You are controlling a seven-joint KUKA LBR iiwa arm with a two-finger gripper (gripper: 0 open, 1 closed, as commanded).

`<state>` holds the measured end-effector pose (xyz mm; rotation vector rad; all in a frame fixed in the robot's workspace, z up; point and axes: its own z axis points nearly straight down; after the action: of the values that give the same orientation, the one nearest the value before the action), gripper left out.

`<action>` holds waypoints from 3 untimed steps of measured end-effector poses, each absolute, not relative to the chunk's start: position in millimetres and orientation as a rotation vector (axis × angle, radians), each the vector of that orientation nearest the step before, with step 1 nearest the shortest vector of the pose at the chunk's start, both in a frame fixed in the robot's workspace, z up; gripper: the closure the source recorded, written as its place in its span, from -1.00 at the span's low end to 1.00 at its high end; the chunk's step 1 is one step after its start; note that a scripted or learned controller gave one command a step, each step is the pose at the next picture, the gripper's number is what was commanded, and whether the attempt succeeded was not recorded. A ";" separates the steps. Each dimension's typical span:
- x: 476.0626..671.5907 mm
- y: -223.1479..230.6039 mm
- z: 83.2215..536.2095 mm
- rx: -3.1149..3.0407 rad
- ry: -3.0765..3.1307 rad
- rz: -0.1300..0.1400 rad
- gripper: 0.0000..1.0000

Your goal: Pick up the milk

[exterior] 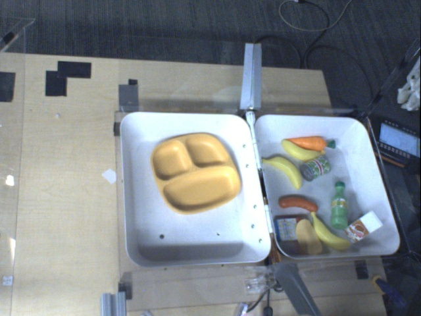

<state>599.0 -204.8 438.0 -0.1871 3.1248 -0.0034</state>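
Tool state: could not tell from this view.

Milk [364, 226] was in the right bin [378, 170], down at its near right corner. Small white carton with red print, lying tilted rather than upright. Its left end touched or nearly touched the tip of a banana [329, 235] lying along the bin's near edge. A green bottle [338, 206] sat just left of the milk and a little further back, close but apart from it.

Rest of the right bin, far to near:
- orange carrot [308, 142] with a green end, near the far wall
- a yellow fruit [297, 152] right under the carrot, touching it
- a second banana [284, 169] toward the bin's left wall
- a small can [316, 168] on its side, just right of that second banana
- a reddish sausage [297, 203] mid-bin, left of the green bottle
- a small box [286, 228] with a blue top in the near left corner
- a tan rounded item [308, 237] between the box and the near banana; couldn't make out what it was

Left bin [141, 236] held one yellow divided plate [195, 172], three compartments, sitting roughly centred and slightly toward the far side. Both bins sat side by side on the wooden tabletop [62, 196], walls touching along the middle.
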 end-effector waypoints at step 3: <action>644.8 -202.9 424.4 1.325 2.827 0.004 1.00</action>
<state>644.8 -202.9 424.4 1.3254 2.8268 0.0038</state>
